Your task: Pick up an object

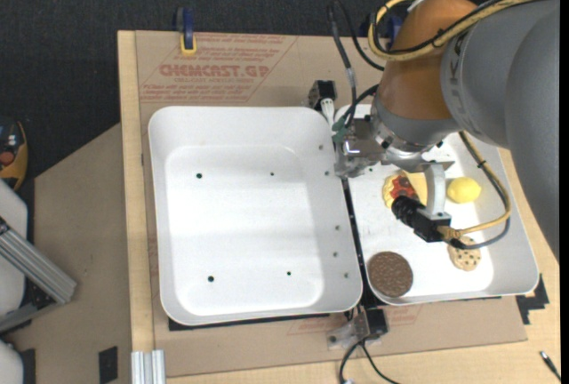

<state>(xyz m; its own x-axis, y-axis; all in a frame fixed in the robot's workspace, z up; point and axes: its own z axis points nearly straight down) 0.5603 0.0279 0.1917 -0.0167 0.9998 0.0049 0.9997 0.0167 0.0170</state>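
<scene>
One red-and-yellow piece (397, 188) lies directly beneath the jaws in the right bin (516, 280), presumably the chosen target. Jaw opening cannot be told, as the wrist (404, 129) hides it.

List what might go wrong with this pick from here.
The arm hides most of the yellow and red item in the right bin, so a grasp there may catch only an edge. The round yellow object lies close beside it; a nudge might roll it away. The arm also hangs near the wall between the bins and might strike it on descent.
</scene>
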